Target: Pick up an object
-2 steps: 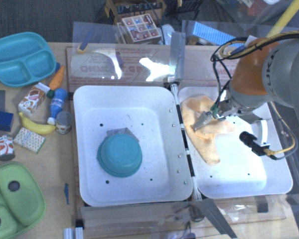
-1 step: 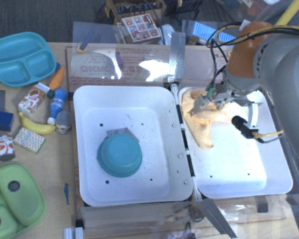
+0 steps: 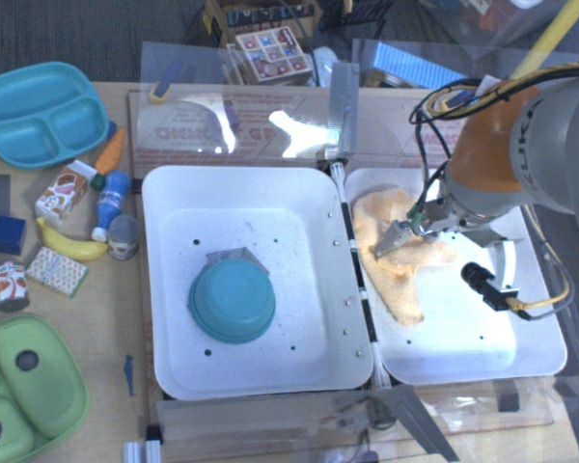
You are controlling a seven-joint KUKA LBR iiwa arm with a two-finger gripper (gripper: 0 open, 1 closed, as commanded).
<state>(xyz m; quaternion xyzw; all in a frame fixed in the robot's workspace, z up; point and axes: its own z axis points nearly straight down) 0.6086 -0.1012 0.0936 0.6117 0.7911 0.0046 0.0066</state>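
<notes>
Cloth [image 3: 398, 258], soft crumpled pale-orange, in right bin [image 3: 536, 355]; pincer [image 3: 394, 239] touching it, grip unclear.

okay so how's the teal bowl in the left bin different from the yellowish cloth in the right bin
The round teal plastic bowl sits upside down, rigid and dome-shaped; the pale yellow crumpled cloth lies limp and irregular. The bowl sits apart from the arm in the left white bin; the cloth has the gripper down on it in the right white bin. Each is its bin's one object.
</notes>
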